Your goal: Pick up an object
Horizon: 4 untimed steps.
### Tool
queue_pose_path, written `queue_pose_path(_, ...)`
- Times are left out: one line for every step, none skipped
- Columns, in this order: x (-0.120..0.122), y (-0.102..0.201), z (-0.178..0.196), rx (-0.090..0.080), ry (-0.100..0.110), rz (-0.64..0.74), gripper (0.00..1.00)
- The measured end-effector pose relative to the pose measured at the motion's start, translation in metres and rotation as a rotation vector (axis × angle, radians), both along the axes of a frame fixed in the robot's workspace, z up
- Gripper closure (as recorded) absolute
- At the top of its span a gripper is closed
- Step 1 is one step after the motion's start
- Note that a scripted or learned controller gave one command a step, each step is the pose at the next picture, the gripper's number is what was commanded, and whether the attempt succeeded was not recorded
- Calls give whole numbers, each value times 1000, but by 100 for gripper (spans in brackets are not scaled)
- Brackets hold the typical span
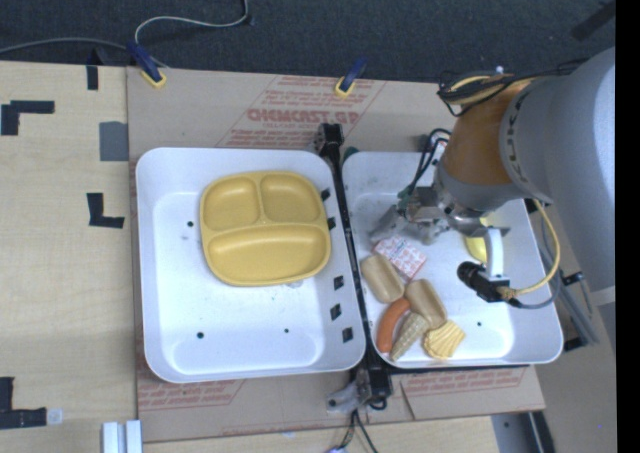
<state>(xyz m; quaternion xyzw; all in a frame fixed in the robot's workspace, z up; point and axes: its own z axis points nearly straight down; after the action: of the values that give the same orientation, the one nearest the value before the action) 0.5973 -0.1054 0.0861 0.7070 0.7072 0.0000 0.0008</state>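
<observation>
End effector (415, 219) low in right bin (520, 341) over red-and-white packet (405, 257), grip state cannot tell; bread roll (381, 278), carrot (392, 321), cone (408, 335), ridged chip (443, 340) clustered just below; yellow divided plate (266, 226) in left bin (165, 271).

Right bin (520, 346) holds cluster of toy food near its front-left corner. Small packet with red-and-white pattern (405, 257) lies flat, nearest arm. Tan bread roll (381, 278) just below it, angled. Second tan piece (425, 301) beside it, touching orange carrot-like piece (392, 320) and pale cone (407, 337) (ridged surface). Yellow crinkled chip (443, 340) at cluster's right. Yellow item (477, 246) lies further right, partly hidden under arm.
</observation>
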Motion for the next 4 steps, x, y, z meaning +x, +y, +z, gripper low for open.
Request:
queue_pose_path(-41,2,0,-1,-4,1,0)
queue_pose_path(-92,5,0,-1,-5,0,0)
queue_pose_path(-111,7,1,-2,-9,1,0)
queue_pose_path(-112,-12,0,2,-3,2,0)
